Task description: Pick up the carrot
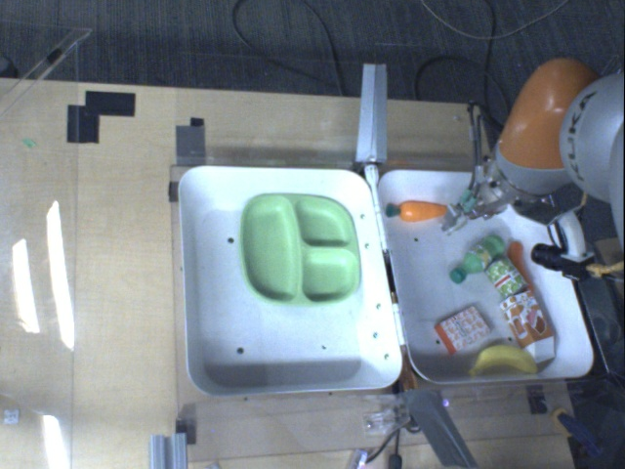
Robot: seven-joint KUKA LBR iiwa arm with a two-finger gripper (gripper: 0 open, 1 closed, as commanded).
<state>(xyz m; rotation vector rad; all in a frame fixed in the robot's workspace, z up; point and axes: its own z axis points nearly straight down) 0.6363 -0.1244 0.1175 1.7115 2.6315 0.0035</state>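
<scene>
From the overhead camera, two shallow white plastic bins sit side by side on a pale wooden bench (88, 291). The left bin (210, 355) holds a light green divided plastic tray (300, 247) with three compartments, lying toward the bin's far half.

The right bin (425, 350) holds the small orange carrot with a green stem end (420, 211), lying on its side near the far left corner of that bin, stem end toward the divider between the bins. The two-finger metal gripper (466, 210) hangs just beside the carrot's right end, its tips low over the bin floor; the carrot lies to its left and is not between the fingers. Whether the claw is spread or pressed together cannot be told at this slant.

Nearer the camera in the same bin lie a small green plastic bottle (479, 259), a long printed carton with an orange cap (520, 301), a small red and white printed packet (463, 328) and a yellow banana (504, 361) against the near wall.

The grey arm with its orange band (547, 115) reaches in above the right bin's far right corner
</scene>
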